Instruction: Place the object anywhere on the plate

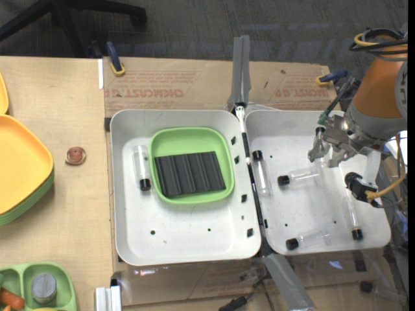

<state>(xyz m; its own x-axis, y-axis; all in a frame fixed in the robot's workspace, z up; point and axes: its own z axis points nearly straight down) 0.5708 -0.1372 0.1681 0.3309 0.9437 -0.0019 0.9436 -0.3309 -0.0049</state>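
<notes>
**Arm over right bin; tubes loose in both bins, plate carries dark slab**

Near edge, left: a green divided tray (pixel 35 290) sits at the bench corner, holding a grey round item and something orange.

Right bin (pixel 324 235), near part: one clear tube with a black cap (pixel 310 240) lies along the near wall; a second (pixel 354 220) lies by the right wall, cap toward the near end.

Mid-depth, right bin: a third clear tube (pixel 299 175) lies crosswise, cap to the left. A fourth (pixel 260 169) lies just beside the left wall, cap at the far end.

Mid-depth, left bin (pixel 188 238): the green plate (pixel 191 135) rests in the far half. A dark ribbed slab (pixel 192 173) lies on it, covering most of the plate floor. Just left of the plate, on the bin floor and apart from the plate rim, lies another clear tube (pixel 141 168), cap at the near end.

Left of the bins, on the bench: a small reddish disc (pixel 76 155), and a stack of yellow plates (pixel 19 161) at the left edge.

Far part, right bin: the gripper (pixel 329 149) hangs over the bin, just far-right of the crosswise tube. The fingers seem slightly apart with nothing between them, but the metalwork is cluttered here and I cannot tell for certain. The orange band (pixel 382 89) sits above it.

Far of the bins: brown cardboard (pixel 168 89) under both, with a blue-and-yellow clamp (pixel 115 60) at its left corner.
</notes>
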